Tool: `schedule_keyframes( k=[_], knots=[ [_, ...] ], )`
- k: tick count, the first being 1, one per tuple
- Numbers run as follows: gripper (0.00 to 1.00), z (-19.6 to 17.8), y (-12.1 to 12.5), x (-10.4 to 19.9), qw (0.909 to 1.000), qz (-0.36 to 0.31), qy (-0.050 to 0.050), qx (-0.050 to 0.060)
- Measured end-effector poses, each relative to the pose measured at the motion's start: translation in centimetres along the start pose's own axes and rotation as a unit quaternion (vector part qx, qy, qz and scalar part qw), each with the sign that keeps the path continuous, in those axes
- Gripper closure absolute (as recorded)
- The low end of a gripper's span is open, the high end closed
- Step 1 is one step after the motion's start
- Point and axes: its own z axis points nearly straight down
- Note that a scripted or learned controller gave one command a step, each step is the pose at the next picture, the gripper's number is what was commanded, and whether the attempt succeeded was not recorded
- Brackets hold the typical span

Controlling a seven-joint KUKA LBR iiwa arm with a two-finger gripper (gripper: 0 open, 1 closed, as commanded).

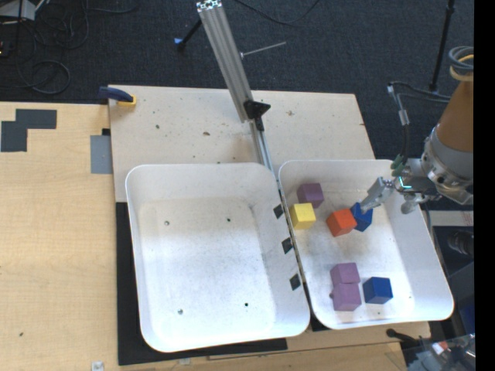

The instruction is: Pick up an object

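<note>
the arm comes in from the right, over the right bin, and its jaws are down low near the middle of that bin. right at the tips sits a blue block, tilted, pressed up against an orange block on its left. the grey fingers overlap the top of the blue block, but whether they are apart, together or clamped on it, i cannot tell from this angle.

further left, a yellow block sits just beside the bin's left wall, with a purple block touching it from behind. toward the front, two more purple blocks sit stacked or side by side, hard to say which, and a second blue cube just beside them on the right. all of these are well apart from the jaws.

the left bin has only small dark specks on its floor. both bins rest on the pale worktop. no readable writing or labels on any block or bin.
</note>
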Motion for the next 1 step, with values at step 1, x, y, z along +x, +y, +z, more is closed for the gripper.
schedule_keyframes(
  k=[1],
  knots=[
    [0.00, -0.24, 0.06, -0.07, 1.0000, 0.001, -0.001, -0.002]
  ],
)
